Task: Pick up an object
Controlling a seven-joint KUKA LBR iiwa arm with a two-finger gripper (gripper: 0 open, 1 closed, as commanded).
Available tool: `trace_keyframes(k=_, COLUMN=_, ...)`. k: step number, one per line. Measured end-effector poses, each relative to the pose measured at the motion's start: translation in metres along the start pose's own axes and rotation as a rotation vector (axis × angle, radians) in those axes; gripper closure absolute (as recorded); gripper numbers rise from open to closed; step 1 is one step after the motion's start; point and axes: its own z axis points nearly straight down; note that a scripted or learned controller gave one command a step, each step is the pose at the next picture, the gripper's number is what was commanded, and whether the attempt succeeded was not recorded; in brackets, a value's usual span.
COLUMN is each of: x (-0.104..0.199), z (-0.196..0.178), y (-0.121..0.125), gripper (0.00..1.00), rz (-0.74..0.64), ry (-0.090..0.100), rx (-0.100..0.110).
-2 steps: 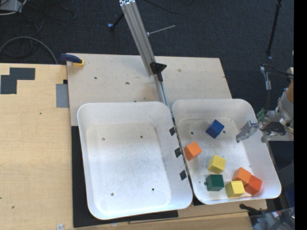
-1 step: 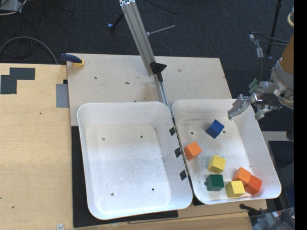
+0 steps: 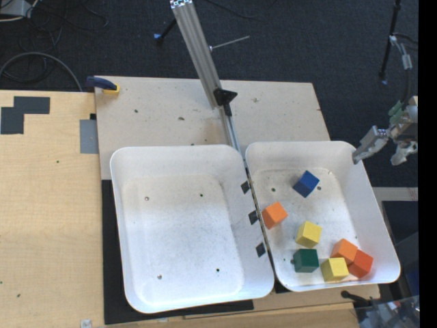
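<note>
Hovering outside the right bin (image 3: 382, 214), beyond its far right corner, the claw (image 3: 392, 139) carries nothing I can see; its opening I cannot tell. Approach stage, I judge: next, reach inward and descend over the blue cube (image 3: 306, 183), nearest that corner.

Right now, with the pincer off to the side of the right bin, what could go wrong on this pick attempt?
1. The pincer sits outside the right bin's rim, so a low approach could clip that wall.
2. The yellow cube, orange cube and red cube crowd one corner; closing there may pinch or shove two together.
3. The green cube lies near the front wall, leaving little room.
</note>
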Motion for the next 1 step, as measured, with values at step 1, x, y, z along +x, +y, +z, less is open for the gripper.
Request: trace_keyframes(k=1, x=0.1331, z=-0.0464, y=-0.039, gripper=0.0, rz=-0.01, ry=0.004, rx=0.002)
